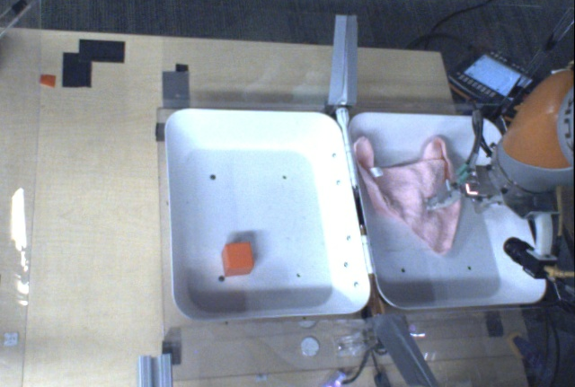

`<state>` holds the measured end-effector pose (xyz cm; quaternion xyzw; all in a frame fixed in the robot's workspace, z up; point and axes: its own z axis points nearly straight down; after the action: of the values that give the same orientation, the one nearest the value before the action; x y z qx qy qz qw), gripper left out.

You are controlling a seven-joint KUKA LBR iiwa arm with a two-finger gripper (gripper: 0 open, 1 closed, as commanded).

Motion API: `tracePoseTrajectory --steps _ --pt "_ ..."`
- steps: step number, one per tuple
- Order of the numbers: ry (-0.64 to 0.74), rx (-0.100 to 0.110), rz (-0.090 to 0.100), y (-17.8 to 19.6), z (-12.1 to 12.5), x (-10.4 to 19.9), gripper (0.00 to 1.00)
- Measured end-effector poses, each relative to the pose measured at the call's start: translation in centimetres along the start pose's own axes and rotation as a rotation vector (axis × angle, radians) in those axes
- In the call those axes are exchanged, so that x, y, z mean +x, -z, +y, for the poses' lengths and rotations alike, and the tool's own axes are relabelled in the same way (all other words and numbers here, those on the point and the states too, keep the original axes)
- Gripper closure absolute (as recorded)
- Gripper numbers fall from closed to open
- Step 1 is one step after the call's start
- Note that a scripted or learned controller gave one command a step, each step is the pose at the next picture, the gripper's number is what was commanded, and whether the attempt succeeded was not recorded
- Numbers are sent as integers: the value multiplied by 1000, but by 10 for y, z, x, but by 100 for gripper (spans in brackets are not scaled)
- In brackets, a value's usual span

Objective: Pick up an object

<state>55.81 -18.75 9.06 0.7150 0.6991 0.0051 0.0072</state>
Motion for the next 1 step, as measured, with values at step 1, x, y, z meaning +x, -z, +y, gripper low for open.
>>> tracePoseTrajectory --steps 1 --pt "4 -5 2 10 4 2 100"
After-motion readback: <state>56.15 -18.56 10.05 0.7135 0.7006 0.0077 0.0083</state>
